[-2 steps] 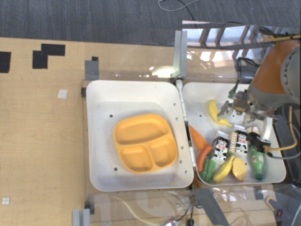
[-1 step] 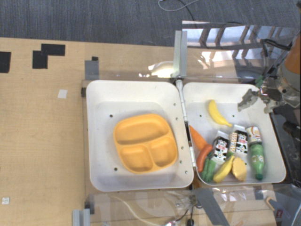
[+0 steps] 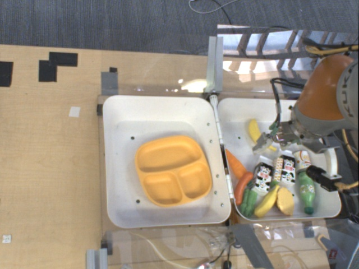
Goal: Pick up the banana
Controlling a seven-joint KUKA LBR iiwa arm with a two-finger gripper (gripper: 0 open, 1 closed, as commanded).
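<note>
Camera view: approach step; the pincer (image 3: 273, 137) hovers in the right bin (image 3: 235, 114), its opening impossible to tell, and must next descend onto the banana (image 3: 267, 202)

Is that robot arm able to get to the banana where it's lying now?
Probably yes. The banana lies uncovered near the right bin's front edge, but milk cartons and a green bottle crowd it, so the gripper has little room.

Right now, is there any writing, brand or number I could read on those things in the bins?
None can be read.
The two cartons bear a black-and-white picture; any lettering is too small.
The green bottle has a label, too blurred to read.
The yellow tray has no markings.
</note>
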